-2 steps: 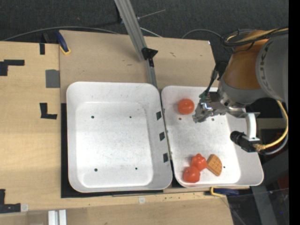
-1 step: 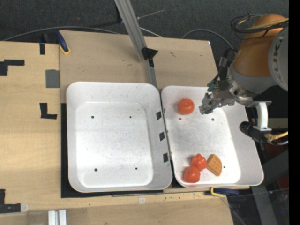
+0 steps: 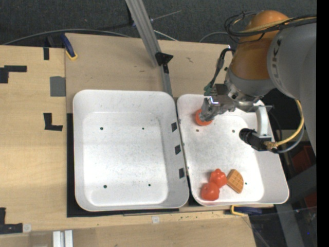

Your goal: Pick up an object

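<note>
Small orange-red object [image 3: 202,118], perhaps round, lies at right bin's far-left corner.

The setting was a robotics laboratory or test cell. A plywood bench [image 3: 118,60] carried two shallow white bins [image 3: 126,148], side by side on a black mat. Black tape marks [image 3: 13,72] lay on the bench surface. A metal pole [image 3: 146,27] rose behind the bins. Loose cables [image 3: 288,138] hung from the grey industrial arm [image 3: 288,50].
</note>
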Controlling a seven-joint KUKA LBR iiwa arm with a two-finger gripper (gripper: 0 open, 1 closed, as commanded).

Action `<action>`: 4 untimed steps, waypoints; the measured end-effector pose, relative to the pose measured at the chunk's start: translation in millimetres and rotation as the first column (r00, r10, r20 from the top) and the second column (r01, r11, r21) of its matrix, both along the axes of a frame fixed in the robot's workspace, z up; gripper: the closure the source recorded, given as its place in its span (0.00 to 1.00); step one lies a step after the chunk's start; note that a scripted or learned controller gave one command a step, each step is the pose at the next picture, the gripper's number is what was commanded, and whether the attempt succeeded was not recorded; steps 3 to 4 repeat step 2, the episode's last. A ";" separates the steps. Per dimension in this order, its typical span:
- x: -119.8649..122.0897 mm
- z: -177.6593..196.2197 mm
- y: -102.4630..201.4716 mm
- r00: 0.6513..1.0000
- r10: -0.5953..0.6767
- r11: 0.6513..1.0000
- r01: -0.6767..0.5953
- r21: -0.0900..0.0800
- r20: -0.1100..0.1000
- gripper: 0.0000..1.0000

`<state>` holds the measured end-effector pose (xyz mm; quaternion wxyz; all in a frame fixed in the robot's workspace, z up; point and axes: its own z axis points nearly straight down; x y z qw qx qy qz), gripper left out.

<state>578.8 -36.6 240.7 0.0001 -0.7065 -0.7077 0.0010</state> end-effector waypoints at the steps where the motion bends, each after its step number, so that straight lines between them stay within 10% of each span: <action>1: 13.4 7.0 51.3 1.000 0.005 1.000 -0.005 0.003 0.001 1.00; 2: 22.2 -7.9 100.4 1.000 0.004 1.000 -0.004 0.002 -0.001 1.00; 4: 22.2 -7.9 100.4 1.000 0.004 1.000 -0.004 0.002 -0.001 1.00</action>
